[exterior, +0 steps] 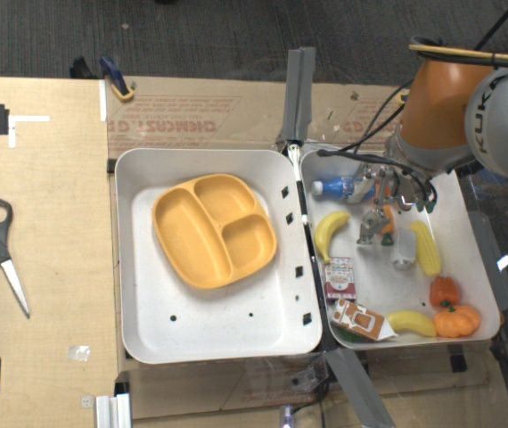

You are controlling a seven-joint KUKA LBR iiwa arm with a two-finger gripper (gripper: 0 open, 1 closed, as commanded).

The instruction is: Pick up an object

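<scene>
Gripper (381,226) hangs low over the middle of the right bin (472,239), and whether it is released or clenched I cannot tell, because wrist and cables cover it from this slanted camera. No object is seen held in it.

The coming move turns, in my judgement, on what lies nearest around this point. Just to the left of the gripper lies a curved banana (329,233), its long axis running nearly up and down in the view, slightly bent. Just to the right lies a second banana (427,248), also with its long axis up and down, and beside it a small grey cylinder (403,252). Both bananas are near, about equally; the left one has more free floor around it, so it looks the easier one to take.

Counting the right bin: three bananas, the third banana (412,323) lying along the lower wall; one blue and white bottle (336,186) up-left of the gripper; one red packet (339,278); one orange and white carton (362,321) at the lower left corner; one red pepper (445,290); one small orange pumpkin (457,320).

The left bin (138,328) carries one yellow divided plate (215,230) with three compartments. On the bench (40,239) to the far left lies one pair of scissors (1,252), well apart from both bins
</scene>
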